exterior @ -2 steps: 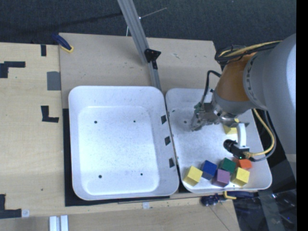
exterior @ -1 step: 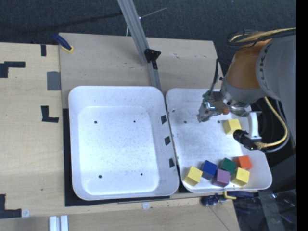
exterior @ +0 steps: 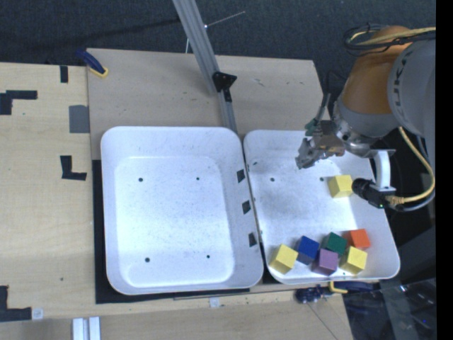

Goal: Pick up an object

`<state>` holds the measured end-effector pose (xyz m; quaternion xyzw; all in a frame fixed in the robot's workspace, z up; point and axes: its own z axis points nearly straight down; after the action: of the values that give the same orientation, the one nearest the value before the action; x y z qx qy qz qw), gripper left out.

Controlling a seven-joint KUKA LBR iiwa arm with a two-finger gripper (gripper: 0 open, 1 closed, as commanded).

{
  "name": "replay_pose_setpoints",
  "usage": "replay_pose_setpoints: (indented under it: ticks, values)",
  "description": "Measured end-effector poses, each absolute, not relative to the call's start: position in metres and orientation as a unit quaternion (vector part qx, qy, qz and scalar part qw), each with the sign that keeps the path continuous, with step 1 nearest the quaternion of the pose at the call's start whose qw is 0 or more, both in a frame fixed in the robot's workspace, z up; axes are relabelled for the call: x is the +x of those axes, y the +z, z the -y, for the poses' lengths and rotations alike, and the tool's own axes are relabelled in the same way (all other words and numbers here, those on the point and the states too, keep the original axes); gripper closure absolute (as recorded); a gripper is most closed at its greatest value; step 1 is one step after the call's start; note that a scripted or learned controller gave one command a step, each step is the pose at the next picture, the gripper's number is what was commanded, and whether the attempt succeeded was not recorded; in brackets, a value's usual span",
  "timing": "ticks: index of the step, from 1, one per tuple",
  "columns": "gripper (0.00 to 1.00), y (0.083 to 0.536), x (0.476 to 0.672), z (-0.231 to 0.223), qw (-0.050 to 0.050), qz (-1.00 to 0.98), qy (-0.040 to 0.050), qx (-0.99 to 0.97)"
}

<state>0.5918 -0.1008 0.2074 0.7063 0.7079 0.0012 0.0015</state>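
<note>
Tabletop (exterior: 163, 83) carries two shallow white bins side by side, most likely so that a thing lifted from one can be set in the other. The left bin (exterior: 113, 190) lies well to the left of the gripper. The right bin (exterior: 283, 190) sits under the gripper and holds all the cubes, which suits a picking routine that draws from a single source.

Arm (exterior: 396, 69) reaches in from the right, its orange band above the wrist, and hangs the gripper (exterior: 311, 153) over the upper part of the right bin, near that bin's far wall. Whether the gripper is released or clenched cannot be told; it is small and dark against the bin, and no cube shows in it.

The nearest candidate, a yellow cube (exterior: 340, 186), lies just below and to the right of the gripper, apart from it and alone. The others cluster well below the gripper against the bin's near wall: a blue cube (exterior: 308, 247), a green cube (exterior: 335, 244), an orange cube (exterior: 359, 239), a purple cube (exterior: 328, 261) and two more yellow ones at either end. Packed so close, they look harder to grasp than the lone yellow cube.
</note>
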Motion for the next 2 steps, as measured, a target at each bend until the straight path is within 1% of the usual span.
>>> replay_pose_setpoints:
  ticks: [1, 2]
  values:
    - [1.00, 0.258, 0.593, 0.100, 0.002, -0.708, 0.0013, 0.706]
    - [1.00, 0.262, 0.612, 0.045, 0.000, -0.710, 0.0008, 0.705]
